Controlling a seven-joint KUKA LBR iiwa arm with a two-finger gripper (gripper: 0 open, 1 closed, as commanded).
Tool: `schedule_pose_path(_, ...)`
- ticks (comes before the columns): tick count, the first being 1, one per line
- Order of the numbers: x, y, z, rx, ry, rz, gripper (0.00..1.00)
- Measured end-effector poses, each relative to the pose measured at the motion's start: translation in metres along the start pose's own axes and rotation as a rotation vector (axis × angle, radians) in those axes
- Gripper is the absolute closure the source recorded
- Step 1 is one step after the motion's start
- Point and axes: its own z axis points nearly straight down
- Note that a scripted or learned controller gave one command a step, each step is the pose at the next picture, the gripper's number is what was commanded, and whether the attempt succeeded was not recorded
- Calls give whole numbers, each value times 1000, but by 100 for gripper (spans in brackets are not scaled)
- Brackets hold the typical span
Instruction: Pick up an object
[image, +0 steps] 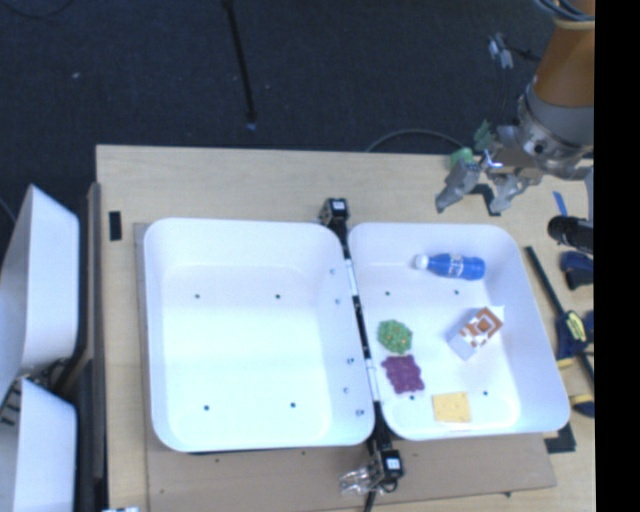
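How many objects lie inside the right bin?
5: blue bottle near the far wall, green lump by the divider, purple lump below it, small box centre-right, yellow square nearest.

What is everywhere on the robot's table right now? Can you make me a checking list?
Surface: wooden bench bearing two white bins, left bin and right bin.
Job's things: all in the right bin: blue bottle lying down, green lump, purple lump, yellow square, small orange-and-white box.
Clutter: blue and yellow tools by the bench's right edge.
Hand: hand above the bench behind the right bin, open, holding nothing.
Cables: thin dark cable arching at the bench's far edge.
Surroundings: dark floor; white containers on the left.
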Motion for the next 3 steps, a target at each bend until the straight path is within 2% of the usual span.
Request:
schedule_pose_path(1, -25, -41, 57, 17, -1, 14, 0)
schedule_pose_path(2, 37, 4, 15, 4, 1, 1, 0)
schedule_pose_path(3, -1, -55, 113, 21, 0, 15, 0)
